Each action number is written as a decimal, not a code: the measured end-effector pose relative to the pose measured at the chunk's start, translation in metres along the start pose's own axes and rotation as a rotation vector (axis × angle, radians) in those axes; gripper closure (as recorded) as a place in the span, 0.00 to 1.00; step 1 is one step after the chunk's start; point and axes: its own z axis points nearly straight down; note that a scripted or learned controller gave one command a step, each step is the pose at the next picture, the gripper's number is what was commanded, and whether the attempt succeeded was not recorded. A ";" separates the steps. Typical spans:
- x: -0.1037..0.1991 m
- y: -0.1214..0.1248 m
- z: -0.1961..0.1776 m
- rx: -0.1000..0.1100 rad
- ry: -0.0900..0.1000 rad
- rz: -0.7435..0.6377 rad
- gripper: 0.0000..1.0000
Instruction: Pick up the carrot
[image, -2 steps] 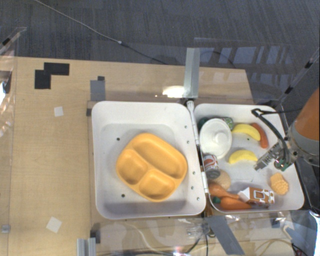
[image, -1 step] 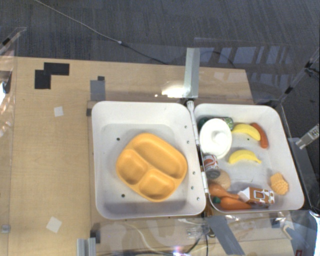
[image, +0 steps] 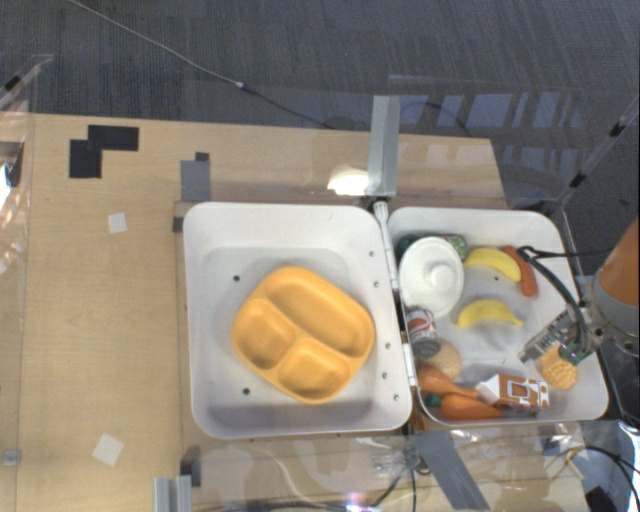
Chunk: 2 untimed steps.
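With the carrot lying along the near edge of the right bin, tight against a small carton, the pincer (its state I cannot tell) should descend over the carrot's left, clearer end.

Left bin holds a yellow divided plate. Right bin holds two bananas, a white bowl, a can, a carton and the carrot along its near edge. Gripper sits over the bin's right side, well apart from the carrot.
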 end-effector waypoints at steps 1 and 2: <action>0.032 0.031 -0.044 -0.009 -0.011 0.089 1.00; 0.018 0.018 0.025 -0.003 -0.008 -0.189 1.00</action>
